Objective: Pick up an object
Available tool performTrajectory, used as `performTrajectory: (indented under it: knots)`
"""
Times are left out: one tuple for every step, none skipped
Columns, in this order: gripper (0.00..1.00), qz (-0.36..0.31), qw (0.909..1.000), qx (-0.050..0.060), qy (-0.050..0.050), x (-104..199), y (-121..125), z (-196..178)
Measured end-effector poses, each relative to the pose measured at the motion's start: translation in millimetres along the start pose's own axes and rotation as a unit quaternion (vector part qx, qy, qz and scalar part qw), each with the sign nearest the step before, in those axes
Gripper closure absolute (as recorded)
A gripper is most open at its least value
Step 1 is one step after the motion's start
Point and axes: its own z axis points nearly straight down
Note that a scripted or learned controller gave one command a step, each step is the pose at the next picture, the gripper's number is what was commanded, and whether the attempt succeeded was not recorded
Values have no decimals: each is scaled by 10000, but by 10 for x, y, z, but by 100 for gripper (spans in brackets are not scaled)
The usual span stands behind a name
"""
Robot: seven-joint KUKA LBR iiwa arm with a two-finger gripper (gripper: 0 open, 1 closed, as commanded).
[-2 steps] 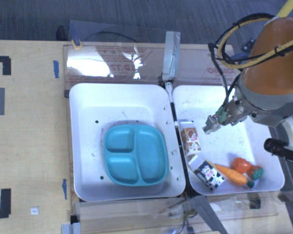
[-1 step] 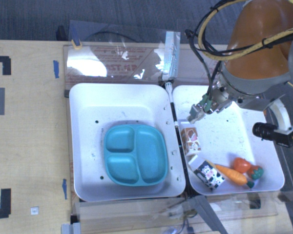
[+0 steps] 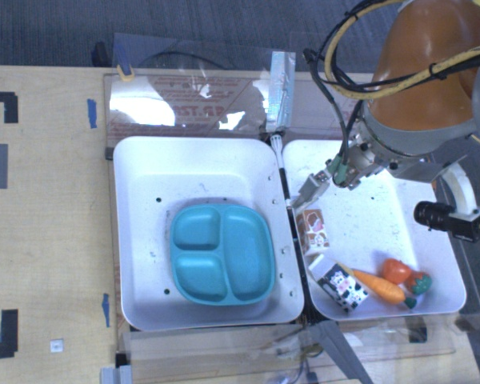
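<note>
Camera view, near edge first: clear plastic framing [image 3: 360, 344] runs along the front of the bench under both bins. Right bin [image 3: 444, 298] holds everything pickable, bunched in its near half. Black-and-white patterned box [image 3: 344, 287] sits closest, tilted, near the front wall. An orange carrot [image 3: 378, 285] lies just beside it, pointing right, its tip by a small green piece [image 3: 411, 301]. A red-orange tomato-like piece [image 3: 397, 270] is just behind the carrot, touching or nearly so (hard to tell), with a second small red piece [image 3: 421, 281] to its right. Farther in, a small brown-and-white packet [image 3: 312, 230] lies against the bin's left wall.

Left bin [image 3: 136, 166] holds one item: a teal divided plate [image 3: 222, 254], three compartments, sitting in the near-centre.

The gripper [image 3: 310, 190] hangs over the right bin's far-left part, beside the divider between the bins, just above and beyond the packet. Its fingers look close together with nothing visible between them; not touching any object that I can see. The grey arm with its orange band [image 3: 429, 62] and looped cables [image 3: 336, 50] covers the right bin's far-right corner.

Beyond the bins: a clear plastic sheet [image 3: 192, 102] with glare, then blue-grey floor [image 3: 184, 6]. Wooden benchtop [image 3: 40, 214] to the left carries black marks and blue tape bits.
</note>
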Motion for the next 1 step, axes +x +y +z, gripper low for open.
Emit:
performTrajectory:
  knots:
    - [0, 737, 9973, 40, 14, -302, -344, 790]
